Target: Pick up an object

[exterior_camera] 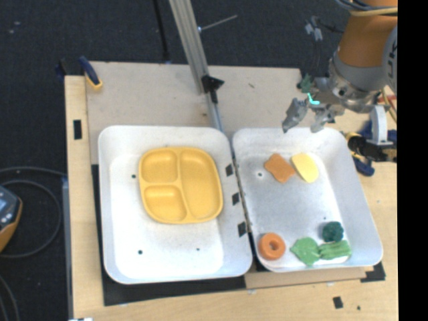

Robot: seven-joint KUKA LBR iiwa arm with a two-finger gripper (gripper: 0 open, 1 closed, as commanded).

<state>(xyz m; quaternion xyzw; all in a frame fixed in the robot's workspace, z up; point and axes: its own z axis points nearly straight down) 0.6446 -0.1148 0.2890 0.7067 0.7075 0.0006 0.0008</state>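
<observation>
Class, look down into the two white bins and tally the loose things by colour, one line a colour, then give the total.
Yellow: 2, the divided tray in the left bin and the yellow piece in the right bin
Orange: 2, the orange block and the orange ring
Light green: 2, the green pieces and, lying together
Dark green: 1, the dark green lump
Total: 7

- My arm (364,42): orange band, grey wrist
- Bins (120,199): white
- Divided tray (180,184): yellow
- Ring (271,246): orange
- Block (279,168): orange-brown
- Oval piece (306,167): yellow
- Leafy pieces (319,251): green
</observation>
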